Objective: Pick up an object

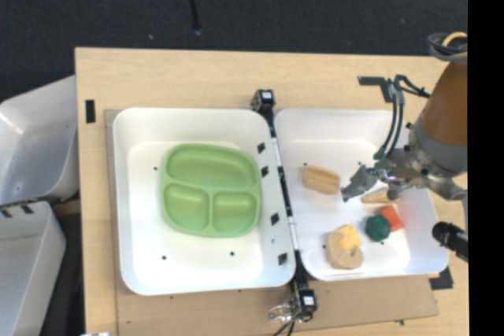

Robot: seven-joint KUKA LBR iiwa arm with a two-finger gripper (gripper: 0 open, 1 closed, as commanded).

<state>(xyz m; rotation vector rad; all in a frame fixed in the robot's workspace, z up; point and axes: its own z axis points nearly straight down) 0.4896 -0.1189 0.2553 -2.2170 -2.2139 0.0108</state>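
My arm is cut off at the right edge. My pincer (364,183) hangs low in the right bin (331,134), fingers apart with nothing between them. A tan block (321,179) lies just to its left, with open floor behind it. A yellowish lump (345,245), a green piece (378,227) and an orange piece (392,216) lie near the front wall. A green divided plate (211,190) fills the left bin (134,248).

The grey arm (441,142), orange-banded above its wrist, angles down leftward to the gripper (364,183) at its tip
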